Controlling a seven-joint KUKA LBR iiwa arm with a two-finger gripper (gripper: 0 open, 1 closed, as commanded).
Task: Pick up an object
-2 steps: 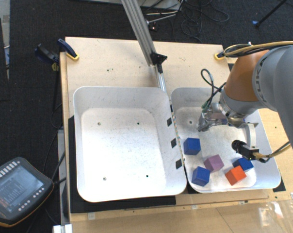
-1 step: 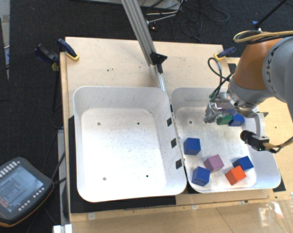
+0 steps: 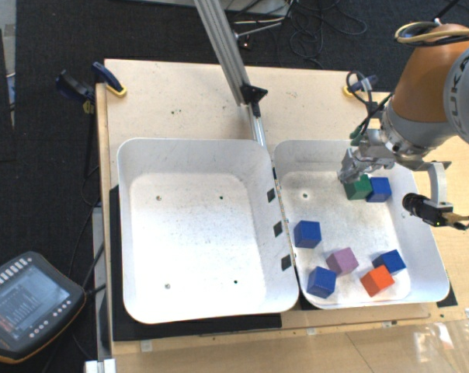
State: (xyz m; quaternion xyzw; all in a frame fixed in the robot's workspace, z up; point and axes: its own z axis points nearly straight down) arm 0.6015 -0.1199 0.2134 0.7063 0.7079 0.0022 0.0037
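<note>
Right bin, and it's tight at its far end: green cube and a blue cube sit touching, right under the gripper. Nearer than the green cube there's open floor, then a lone blue cube with room all round. Nearest the front rim it's a crowd: blue, purple, orange and blue packed close, with only narrow gaps between them

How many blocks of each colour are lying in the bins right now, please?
Blue blocks: 4
Green block: 1
Purple block: 1
Orange block: 1
Total: 7, all in the right bin.
</note>
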